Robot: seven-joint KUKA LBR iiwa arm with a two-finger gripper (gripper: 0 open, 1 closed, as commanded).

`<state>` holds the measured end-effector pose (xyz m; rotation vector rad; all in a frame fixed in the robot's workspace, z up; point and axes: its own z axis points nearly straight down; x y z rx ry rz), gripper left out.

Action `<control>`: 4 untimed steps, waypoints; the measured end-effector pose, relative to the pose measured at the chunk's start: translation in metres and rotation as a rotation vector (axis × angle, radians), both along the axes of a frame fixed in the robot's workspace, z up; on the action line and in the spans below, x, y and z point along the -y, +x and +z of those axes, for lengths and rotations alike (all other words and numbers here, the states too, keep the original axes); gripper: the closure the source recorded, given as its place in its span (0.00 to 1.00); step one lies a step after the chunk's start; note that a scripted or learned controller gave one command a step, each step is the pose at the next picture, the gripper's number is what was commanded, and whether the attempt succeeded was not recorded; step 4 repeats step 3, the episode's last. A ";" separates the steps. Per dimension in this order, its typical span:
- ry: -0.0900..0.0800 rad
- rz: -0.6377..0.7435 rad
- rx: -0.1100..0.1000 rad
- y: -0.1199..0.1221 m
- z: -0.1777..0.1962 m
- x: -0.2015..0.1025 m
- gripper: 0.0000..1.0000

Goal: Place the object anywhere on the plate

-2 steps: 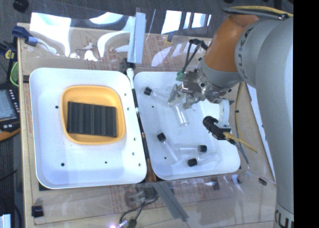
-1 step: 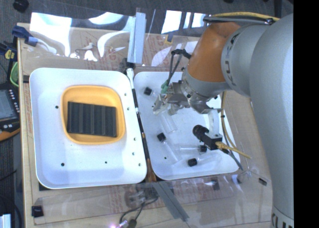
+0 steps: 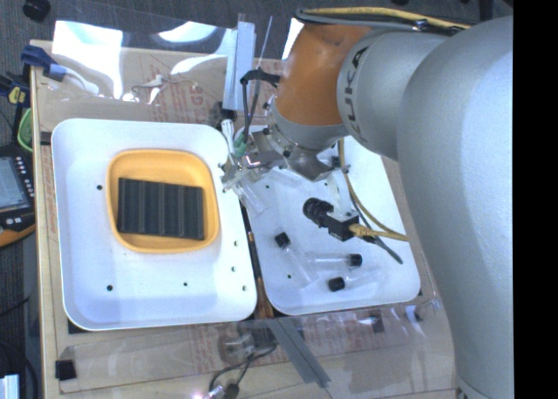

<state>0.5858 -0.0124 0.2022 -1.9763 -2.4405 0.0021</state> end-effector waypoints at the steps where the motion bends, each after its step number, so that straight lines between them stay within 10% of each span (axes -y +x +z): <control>1: 0.001 0.185 -0.004 -0.012 -0.010 -0.035 1.00; 2: 0.001 0.184 -0.004 -0.012 -0.010 -0.034 0.00; 3: 0.000 0.266 0.000 0.061 -0.011 -0.027 0.00; 4: 0.000 0.266 0.000 0.061 -0.011 -0.027 0.00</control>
